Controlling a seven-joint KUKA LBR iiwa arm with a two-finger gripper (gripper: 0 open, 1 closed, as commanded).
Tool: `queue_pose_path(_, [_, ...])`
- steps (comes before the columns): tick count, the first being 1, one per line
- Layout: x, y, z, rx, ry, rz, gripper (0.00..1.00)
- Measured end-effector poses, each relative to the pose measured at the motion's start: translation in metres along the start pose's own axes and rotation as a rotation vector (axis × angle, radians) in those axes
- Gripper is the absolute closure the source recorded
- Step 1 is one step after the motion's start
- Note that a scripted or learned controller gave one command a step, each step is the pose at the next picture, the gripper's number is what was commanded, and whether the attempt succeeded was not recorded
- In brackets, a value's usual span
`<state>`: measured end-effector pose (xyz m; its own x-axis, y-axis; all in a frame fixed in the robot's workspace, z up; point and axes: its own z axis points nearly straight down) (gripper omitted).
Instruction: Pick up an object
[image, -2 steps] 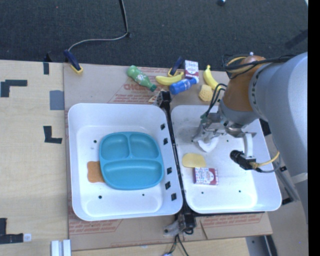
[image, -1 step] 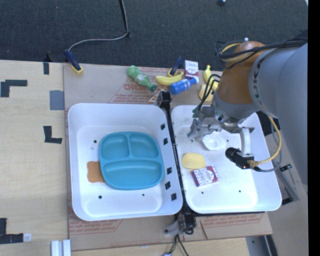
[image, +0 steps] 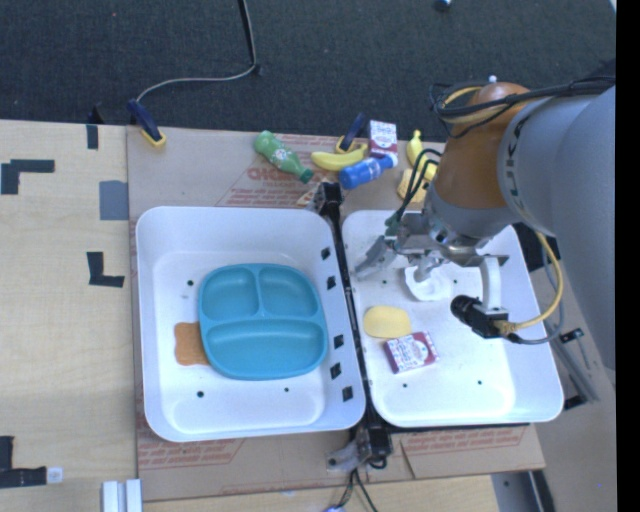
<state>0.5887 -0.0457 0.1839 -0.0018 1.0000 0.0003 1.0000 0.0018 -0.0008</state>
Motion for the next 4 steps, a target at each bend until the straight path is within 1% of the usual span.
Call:
queue_pose_path(1, [-0.032,0.011,0.000,0.001,-0.001,0.001,0.00])
queue_pose_path(2, [-0.054,-0.007,0.097,-0.004,-0.001,0.001,0.00])
queue_pose_path(3, [-0.056,-0.041,0.097,-0.007,-0.003,0.001,0.00])
queue_pose_path(4, [-0.052,0.016,0.051,-0.001,-0.001,0.001,0.00])
